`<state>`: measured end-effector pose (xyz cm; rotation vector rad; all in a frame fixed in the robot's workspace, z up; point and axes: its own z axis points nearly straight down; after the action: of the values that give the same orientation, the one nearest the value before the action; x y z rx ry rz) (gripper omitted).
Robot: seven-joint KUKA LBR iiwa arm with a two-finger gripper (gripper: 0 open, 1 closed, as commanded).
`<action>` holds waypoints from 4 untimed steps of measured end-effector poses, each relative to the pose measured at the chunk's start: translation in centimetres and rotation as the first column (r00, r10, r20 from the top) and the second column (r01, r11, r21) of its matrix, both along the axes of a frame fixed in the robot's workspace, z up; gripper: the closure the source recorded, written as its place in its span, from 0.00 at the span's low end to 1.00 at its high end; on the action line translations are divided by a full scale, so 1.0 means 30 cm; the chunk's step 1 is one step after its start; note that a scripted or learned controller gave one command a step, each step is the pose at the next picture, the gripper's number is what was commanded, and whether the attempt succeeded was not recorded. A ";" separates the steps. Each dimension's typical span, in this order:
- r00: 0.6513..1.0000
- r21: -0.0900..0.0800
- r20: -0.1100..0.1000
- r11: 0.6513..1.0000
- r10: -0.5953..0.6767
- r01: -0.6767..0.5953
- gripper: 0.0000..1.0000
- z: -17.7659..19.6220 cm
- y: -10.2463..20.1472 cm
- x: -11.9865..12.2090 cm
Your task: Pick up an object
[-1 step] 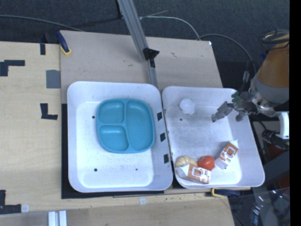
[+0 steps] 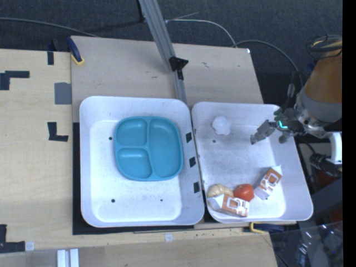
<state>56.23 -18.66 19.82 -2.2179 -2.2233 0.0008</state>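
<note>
Camera view shows the gripper (image 2: 271,133) with fingers spread wide and holding nothing, over the right bin's (image 2: 245,111) far edge, probably poised above the tomato (image 2: 243,192).

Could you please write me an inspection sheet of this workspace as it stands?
Surface: wooden bench bearing two white bins, left bin and right bin.
Job's things: in the right bin, a white ball at the far side; a red tomato-like toy, a tan piece and two orange-and-white cartons at the near side.
Clutter: blue divided plate in the left bin.
Grippers: gripper over the right bin's far right, holding nothing.
Cables: thin cable behind the bench.
Surroundings: dark floor, slanted metal pole.
</note>
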 end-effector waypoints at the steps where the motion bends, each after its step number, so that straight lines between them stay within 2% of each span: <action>1: 1.000 0.000 -0.005 1.000 0.000 0.000 0.00 -0.148 0.018 -0.007; 2: 1.000 0.000 -0.007 1.000 -0.001 0.001 0.00 -0.360 0.009 -0.027; 3: 1.000 -0.002 0.000 1.000 -0.001 0.001 0.00 -0.364 0.010 -0.027; 4: 1.000 -0.001 0.000 1.000 0.000 0.000 1.00 -0.330 0.012 -0.027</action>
<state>55.43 -18.29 9.91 -2.2180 -2.2237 0.0017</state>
